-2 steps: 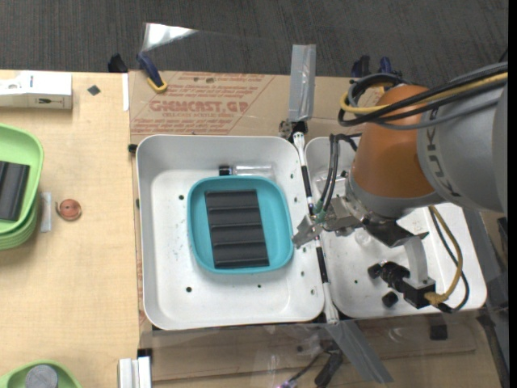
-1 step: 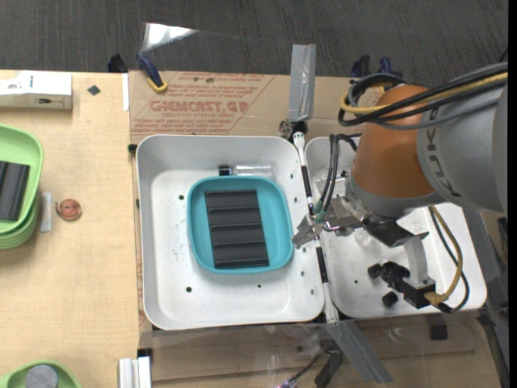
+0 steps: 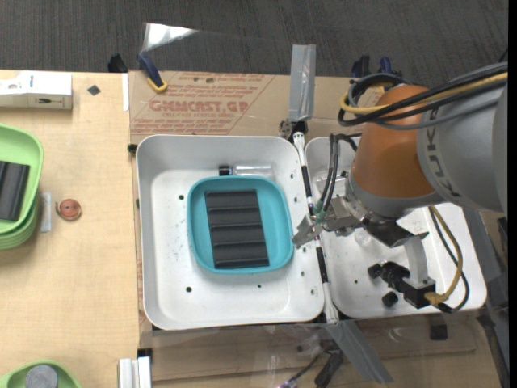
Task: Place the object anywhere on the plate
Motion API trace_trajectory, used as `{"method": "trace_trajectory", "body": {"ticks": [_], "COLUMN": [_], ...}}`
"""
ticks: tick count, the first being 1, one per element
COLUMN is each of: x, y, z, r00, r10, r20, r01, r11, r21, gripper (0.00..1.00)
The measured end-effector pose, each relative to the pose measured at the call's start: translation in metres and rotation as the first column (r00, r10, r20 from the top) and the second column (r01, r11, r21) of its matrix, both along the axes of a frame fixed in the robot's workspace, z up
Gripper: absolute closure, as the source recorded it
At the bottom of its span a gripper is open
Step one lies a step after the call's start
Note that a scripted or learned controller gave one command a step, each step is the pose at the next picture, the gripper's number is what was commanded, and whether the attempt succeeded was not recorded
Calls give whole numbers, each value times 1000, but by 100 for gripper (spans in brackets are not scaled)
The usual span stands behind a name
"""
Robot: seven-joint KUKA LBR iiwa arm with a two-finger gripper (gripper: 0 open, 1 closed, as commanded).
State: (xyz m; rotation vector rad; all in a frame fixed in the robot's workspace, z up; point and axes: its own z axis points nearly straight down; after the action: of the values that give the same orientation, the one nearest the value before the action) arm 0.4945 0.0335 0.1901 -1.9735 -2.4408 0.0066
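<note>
– At left, in the white left bin [image 3: 152,249]: what does the panel mark?

– A teal plate [image 3: 199,234], square with rounded corners, lying flat near the bin's middle. A black ribbed block [image 3: 237,229] rests on the plate, its long side running toward the far wall and its whole outline inside the plate's rim.

– And beyond the plate?

– A small clear item with a black end [image 3: 242,170] lies on the bin floor, just beside the plate's far edge.

– Where is the arm?

– The grey arm [image 3: 472,148] enters from the right; its orange band [image 3: 392,148] hangs over the right bin [image 3: 355,293]. The gripper [image 3: 311,226] sits low at the seam between the two bins, just beside the plate's right edge and apart from the block.

– Is the pincer spread or pressed together?

– That cannot be told; the wrist covers most of it.

– Outside the bins?

– A printed cardboard sheet [image 3: 206,99] lies behind the left bin, and a small round copper disc [image 3: 69,209] rests on the wooden bench [image 3: 89,297].
</note>
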Motion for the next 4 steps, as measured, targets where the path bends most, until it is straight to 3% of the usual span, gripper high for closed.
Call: {"method": "trace_trajectory", "body": {"ticks": [4], "x": [0], "y": [0], "z": [0], "r00": [1000], "r10": [0], "r20": [0], "r01": [0], "r11": [1000], "r21": [0], "gripper": [0]}}
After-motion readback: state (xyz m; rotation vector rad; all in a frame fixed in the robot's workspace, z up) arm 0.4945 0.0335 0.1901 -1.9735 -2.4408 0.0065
